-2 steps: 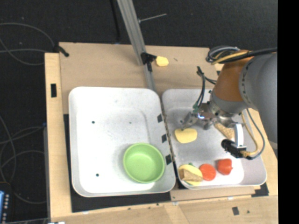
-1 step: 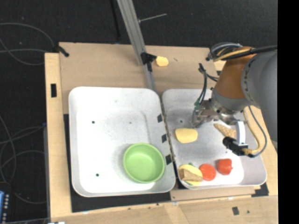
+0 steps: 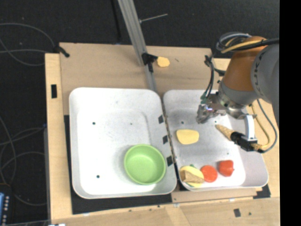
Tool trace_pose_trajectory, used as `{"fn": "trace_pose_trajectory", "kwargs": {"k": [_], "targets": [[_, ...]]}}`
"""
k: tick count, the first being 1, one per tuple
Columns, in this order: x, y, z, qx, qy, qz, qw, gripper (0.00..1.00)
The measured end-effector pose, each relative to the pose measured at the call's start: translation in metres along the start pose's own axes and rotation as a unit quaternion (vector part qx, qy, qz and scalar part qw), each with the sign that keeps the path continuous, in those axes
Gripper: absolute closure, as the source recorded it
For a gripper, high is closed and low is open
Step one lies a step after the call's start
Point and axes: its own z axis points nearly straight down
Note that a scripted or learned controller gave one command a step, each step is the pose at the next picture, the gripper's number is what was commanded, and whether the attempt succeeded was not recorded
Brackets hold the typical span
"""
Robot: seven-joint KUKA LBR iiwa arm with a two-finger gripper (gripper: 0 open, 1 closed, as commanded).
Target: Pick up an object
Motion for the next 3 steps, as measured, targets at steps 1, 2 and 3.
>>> {"fn": "trace_pose_trajectory", "kwargs": {"k": [1,2,3], "targets": [[0.002,0.000,-0.044,-0.001,0.000,-0.002,1.0000,1.00],[0.001,0.002,-0.091,-0.001,-0.001,-0.002,1.0000,1.00],[0.050,0.022,-0.083,0.002,0.000,-0.004,1.0000,1.00]]}}
